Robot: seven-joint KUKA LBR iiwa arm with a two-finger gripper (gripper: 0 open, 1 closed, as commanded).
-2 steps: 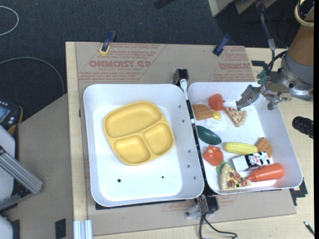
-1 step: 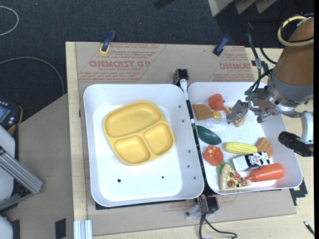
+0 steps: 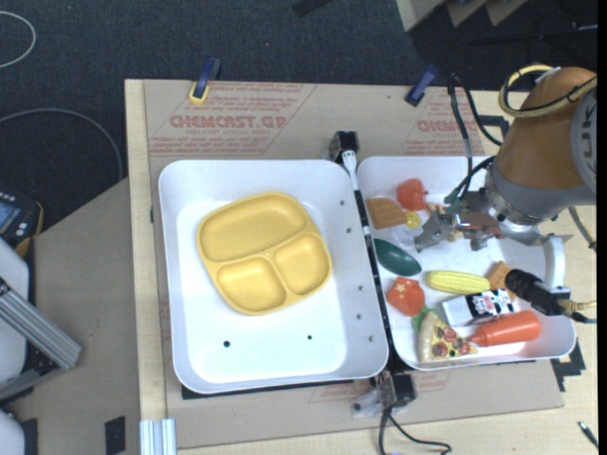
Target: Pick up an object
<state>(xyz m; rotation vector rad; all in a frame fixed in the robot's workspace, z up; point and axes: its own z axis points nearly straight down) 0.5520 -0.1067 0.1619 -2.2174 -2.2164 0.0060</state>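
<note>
Clearly, we see two white bins side by side on the table (image 3: 142,282), and the right bin (image 3: 560,344) holds a scatter of toy foods. Our best candidate for picking is the corn cob (image 3: 458,281), yellow and ridged, lying near the middle of that bin with its long axis nearly left to right, the narrower tip toward the left. Just beside it sit a red tomato (image 3: 406,296), a dark green leaf-shaped piece (image 3: 395,256), a pizza slice (image 3: 439,337), an orange carrot (image 3: 507,330) and a small black-and-white box (image 3: 479,306) whose print is too small to read. The left bin (image 3: 180,207) carries a yellow divided plate (image 3: 263,251). The gripper (image 3: 446,224) hangs over the right bin's upper part, above the corn; we cannot tell its state. Red lettering on the cardboard reads "CHEMCAST".
</note>
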